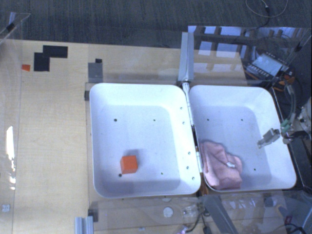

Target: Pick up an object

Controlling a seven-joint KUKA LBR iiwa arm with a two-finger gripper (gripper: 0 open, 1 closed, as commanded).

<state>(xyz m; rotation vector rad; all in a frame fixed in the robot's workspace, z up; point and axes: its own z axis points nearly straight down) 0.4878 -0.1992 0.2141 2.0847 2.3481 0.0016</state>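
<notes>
We see our end effector [269,138] at the right bin's [229,97] right wall, its opening beyond our telling, holding nothing, near the crumpled pink cloth [220,165] and well apart from the left bin's [136,94] orange block [129,164].

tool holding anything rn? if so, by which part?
Nothing held. The tool sits over the right bin, apart from the pink cloth; the orange block lies in the left bin.
</notes>
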